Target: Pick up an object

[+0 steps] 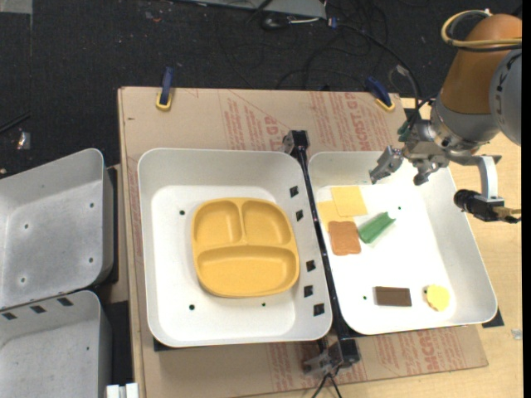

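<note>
Step in hand: I judge this the approach; nothing is gripped, and the pick itself is not yet begun.
Pincer: my pincer (408, 166) hangs over the far end of the right bin (469, 247), fingers spread wide with bare white floor between them.
Arm: the grey arm with its orange band (479, 71) reaches in from the right edge of the view.
Candidates: a pale yellow square (348, 200) lies nearest the pincer; touching its near edge, an orange-brown slab (344, 237) and, just beside that, a green piece (376, 227) lying at a slant.
Further off: a dark brown block (392, 296) and a small yellow lump (436, 298) sit close together at the near end of the same bin, well apart from the pincer.
Left bin: the left bin (166, 222) carries a yellow divided tray (246, 248), which I take for no likely target.
Next move: I'd bring the pincer toward the near side and leftward, over the green piece, since it looks raised enough to grip, then descend with the fingers astride its narrow width.
Risk: the flat square and slab look hard to catch from above.
</note>
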Robot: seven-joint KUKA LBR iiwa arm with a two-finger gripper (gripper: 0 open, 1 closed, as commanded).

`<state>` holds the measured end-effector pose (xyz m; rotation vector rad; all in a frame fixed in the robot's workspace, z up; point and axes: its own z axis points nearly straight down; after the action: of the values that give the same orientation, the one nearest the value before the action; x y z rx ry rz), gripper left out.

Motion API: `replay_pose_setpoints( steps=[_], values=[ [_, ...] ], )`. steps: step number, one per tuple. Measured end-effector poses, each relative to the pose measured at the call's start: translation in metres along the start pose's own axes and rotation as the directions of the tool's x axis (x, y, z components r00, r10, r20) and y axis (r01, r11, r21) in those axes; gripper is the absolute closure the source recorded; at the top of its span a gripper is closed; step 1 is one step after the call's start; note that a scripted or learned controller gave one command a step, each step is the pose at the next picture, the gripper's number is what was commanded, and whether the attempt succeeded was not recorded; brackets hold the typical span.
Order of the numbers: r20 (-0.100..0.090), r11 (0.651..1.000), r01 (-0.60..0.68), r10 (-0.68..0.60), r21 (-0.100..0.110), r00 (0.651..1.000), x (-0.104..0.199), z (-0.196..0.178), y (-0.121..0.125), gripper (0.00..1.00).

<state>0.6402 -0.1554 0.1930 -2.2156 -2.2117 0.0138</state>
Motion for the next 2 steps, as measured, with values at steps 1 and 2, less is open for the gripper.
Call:
replay_pose_setpoints(
  steps=[1, 2],
  values=[
    [0.002, 1.000, 0.003, -0.003, -0.013, 1.000, 0.001, -0.009, 0.003, 0.00],
    [0.002, 1.000, 0.002, -0.002, -0.011, 1.000, 0.000, 0.033, 0.005, 0.00]
  ],
)
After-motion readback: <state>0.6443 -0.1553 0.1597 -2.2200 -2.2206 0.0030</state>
